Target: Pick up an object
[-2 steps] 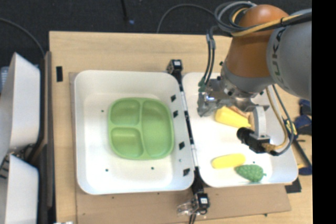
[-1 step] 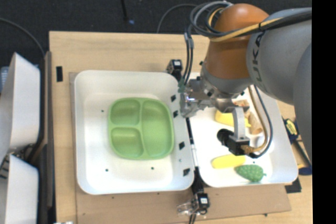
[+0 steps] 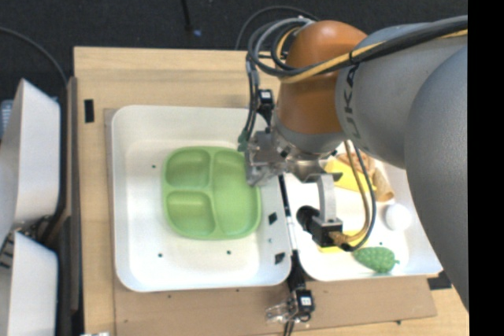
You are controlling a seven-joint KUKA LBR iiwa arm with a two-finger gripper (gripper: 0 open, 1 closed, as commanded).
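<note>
Pale green divided plate (image 3: 210, 193) on a white bin (image 3: 134, 248). Grey arm (image 3: 409, 98), orange band (image 3: 319, 75). A bumpy green toy (image 3: 375, 259), something yellow (image 3: 344, 168), tan bench (image 3: 157, 63).

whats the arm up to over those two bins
The grey arm reaches in from the right, with its tool low over the divider between the bins, at the right edge of a green sectioned plate lying flat in the left bin. The right bin holds a small green knobbly toy and a white ball. Nothing looks lifted yet.
</note>
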